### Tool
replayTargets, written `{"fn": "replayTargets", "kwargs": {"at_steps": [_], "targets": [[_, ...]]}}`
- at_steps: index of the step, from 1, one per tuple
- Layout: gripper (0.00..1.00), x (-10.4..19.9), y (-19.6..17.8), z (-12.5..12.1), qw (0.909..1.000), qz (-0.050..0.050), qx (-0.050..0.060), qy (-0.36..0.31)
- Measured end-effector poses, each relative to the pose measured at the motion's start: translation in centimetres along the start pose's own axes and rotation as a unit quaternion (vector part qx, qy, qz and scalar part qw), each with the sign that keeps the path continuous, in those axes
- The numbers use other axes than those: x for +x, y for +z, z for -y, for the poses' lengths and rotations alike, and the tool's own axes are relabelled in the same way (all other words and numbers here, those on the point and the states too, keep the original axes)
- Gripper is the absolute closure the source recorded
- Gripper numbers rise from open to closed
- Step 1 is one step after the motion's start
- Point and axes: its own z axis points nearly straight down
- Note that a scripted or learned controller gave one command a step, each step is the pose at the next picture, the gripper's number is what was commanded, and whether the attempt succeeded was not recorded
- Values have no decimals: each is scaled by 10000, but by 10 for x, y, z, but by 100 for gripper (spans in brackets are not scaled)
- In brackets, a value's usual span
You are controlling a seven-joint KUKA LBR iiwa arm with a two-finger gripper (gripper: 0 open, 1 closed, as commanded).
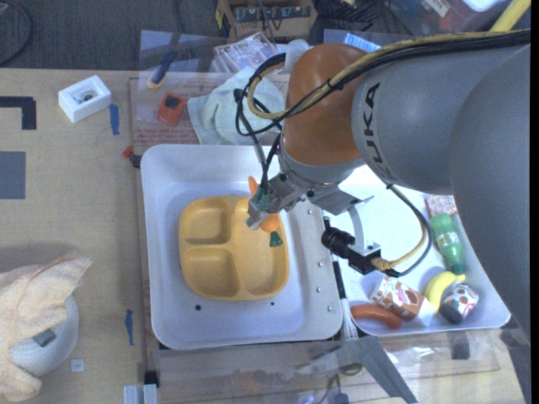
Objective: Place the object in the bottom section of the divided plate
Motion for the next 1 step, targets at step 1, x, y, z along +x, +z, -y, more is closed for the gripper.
{"fn": "replayTargets", "kwargs": {"at_steps": [1], "targets": [[0,-1,0,0,10000,1,0,5]]}}
